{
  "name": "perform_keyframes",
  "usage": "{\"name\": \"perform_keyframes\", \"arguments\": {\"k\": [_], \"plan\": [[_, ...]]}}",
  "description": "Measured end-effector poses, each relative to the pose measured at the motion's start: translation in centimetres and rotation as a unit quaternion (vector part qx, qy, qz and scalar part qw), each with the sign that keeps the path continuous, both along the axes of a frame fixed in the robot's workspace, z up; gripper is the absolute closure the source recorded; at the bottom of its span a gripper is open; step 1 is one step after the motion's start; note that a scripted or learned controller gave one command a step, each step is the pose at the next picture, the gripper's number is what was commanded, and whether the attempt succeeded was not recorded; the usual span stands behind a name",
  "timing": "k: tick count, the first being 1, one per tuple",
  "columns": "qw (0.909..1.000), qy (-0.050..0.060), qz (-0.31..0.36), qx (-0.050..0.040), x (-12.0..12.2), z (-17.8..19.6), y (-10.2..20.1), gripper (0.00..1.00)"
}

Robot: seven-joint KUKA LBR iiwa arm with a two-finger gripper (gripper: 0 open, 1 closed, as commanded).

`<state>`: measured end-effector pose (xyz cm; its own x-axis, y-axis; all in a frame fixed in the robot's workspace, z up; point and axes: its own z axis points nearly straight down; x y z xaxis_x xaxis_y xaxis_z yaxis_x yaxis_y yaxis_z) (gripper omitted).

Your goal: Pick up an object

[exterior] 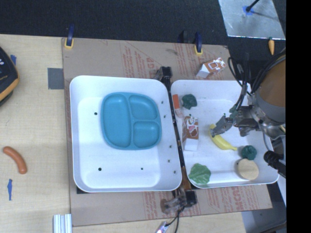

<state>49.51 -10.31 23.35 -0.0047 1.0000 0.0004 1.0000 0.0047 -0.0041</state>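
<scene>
We see the dark two-finger gripper (219,126) low inside the right shallow white plastic bin (214,89), its tips just above the upper end of a small yellow plastic banana (222,142); from this angle we cannot tell whether it is released or clenched, and nothing shows between its tips. The banana lies at a slant in the middle of that bin. Near the bin's right edge sit a dark teal lumpy toy (249,152) and, just below it in the lower right corner, a round tan disc (248,169). A leafy green toy (199,173) rests by the lower edge, a small red and white carton (191,132) lies along the left wall, and a dark green floret (188,100) sits in the upper left corner. The left white bin (82,130) carries a blue divided plastic plate (130,120). On the counter (34,120), by its left edge, lies an orange toy sausage (15,159).
</scene>
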Motion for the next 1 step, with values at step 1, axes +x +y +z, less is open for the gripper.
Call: {"name": "perform_keyframes", "arguments": {"k": [1], "plan": [[1.0000, 0.001, 0.000, -0.0004, 2.49, -9.98, -4.80, 0.00]]}}
